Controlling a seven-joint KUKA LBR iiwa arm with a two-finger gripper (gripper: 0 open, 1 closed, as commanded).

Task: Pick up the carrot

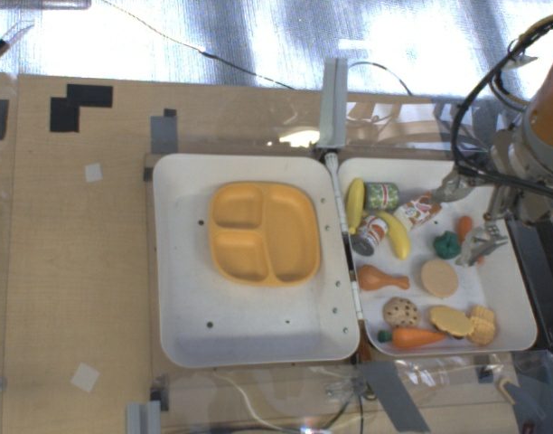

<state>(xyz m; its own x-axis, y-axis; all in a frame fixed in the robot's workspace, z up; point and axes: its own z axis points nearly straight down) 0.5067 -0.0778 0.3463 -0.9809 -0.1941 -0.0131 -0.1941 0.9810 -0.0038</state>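
The carrot, orange with a green stub at its left end, lies flat near the front edge of the right bin. My gripper hangs over the right side of that bin, well behind and to the right of the carrot. It looks open, and nothing sits between its fingers. A small orange piece lies just left of the gripper.
A cookie, a flat yellow chip and a waffle piece crowd the carrot. Further back are a drumstick, a round bun, a green vegetable, two bananas, cans and a bottle. The left bin holds a yellow divided plate.
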